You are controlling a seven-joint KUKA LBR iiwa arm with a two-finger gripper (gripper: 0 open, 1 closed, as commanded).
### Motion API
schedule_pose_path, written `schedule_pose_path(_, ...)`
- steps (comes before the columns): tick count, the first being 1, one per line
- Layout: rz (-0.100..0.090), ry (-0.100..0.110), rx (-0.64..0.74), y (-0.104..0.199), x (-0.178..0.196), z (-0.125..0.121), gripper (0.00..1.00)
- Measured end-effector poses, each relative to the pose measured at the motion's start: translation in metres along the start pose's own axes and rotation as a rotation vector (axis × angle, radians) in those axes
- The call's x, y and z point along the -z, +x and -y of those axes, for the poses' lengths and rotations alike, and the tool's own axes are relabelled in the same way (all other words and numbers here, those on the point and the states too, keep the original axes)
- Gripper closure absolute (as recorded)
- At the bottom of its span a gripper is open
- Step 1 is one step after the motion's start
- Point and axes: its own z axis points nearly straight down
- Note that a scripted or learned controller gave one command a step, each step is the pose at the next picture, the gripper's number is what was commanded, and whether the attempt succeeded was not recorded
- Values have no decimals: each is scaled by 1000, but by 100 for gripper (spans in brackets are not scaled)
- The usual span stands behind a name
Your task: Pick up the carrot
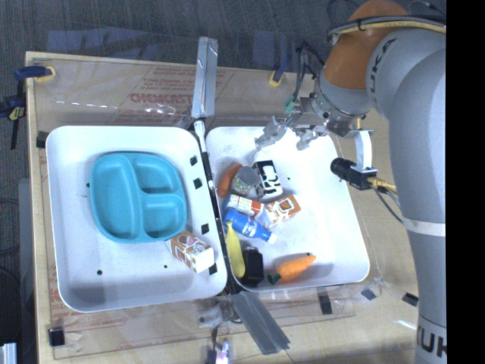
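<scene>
The carrot (294,266) is orange with a green stub at its left end. It lies flat near the front edge of the right bin (345,226). My gripper (289,133) hangs over the back of that bin, far behind the carrot. Its two pale fingers (268,136) are spread apart with nothing between them. The grey arm with its orange band comes in from the upper right.
A heap in the right bin holds an orange-red item (229,177), a black-and-white box (266,177), small cartons (282,209), a blue packet (248,226), a banana (236,255) and a black object (252,266). The left bin holds a blue divided plate (139,196) and a small carton (192,251).
</scene>
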Motion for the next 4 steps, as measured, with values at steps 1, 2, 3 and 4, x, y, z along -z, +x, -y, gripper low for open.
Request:
schedule_pose_path(1,-1,-1,101,-11,-32,-6,0)
schedule_pose_path(2,1,-2,66,-41,-32,67,0)
schedule_pose_path(3,0,-1,146,-40,-90,163,0)
schedule_pose_path(4,1,-5,140,-40,-13,162,0)
